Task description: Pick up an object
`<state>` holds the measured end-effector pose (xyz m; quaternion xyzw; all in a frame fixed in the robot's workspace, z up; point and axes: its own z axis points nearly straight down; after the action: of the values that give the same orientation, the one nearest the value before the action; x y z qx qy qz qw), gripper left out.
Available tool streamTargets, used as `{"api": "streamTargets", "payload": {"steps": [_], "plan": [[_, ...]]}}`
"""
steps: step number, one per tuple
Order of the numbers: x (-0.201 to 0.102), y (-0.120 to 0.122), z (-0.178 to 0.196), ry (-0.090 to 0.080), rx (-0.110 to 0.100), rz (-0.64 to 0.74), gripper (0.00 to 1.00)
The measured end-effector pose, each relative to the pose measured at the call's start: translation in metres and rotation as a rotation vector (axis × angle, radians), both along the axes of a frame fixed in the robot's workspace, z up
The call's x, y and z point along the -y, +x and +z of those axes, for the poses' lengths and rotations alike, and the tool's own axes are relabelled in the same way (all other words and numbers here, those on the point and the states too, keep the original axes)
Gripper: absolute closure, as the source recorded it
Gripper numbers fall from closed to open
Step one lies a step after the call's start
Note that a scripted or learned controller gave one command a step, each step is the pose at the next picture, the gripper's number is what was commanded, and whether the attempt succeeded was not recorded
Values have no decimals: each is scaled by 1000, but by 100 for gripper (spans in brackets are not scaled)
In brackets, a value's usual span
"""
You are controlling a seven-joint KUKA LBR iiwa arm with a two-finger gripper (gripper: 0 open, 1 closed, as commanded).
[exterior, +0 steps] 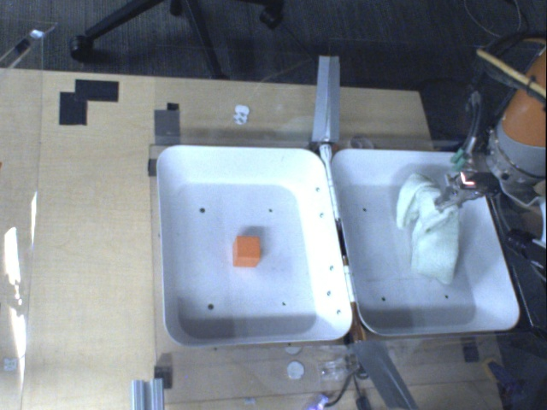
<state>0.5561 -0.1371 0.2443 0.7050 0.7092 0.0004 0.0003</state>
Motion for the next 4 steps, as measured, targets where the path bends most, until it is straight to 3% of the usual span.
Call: {"api": "streamTargets", "payload": {"steps": [1,2,3,4], "plan": [[1,24,-108,0,-1,-92,0],[-45,11,-42,1,2,-40,0],[-62,58,-61,0,0,-89,0],[-48,67,-145,-1,13,-9,0]]}}
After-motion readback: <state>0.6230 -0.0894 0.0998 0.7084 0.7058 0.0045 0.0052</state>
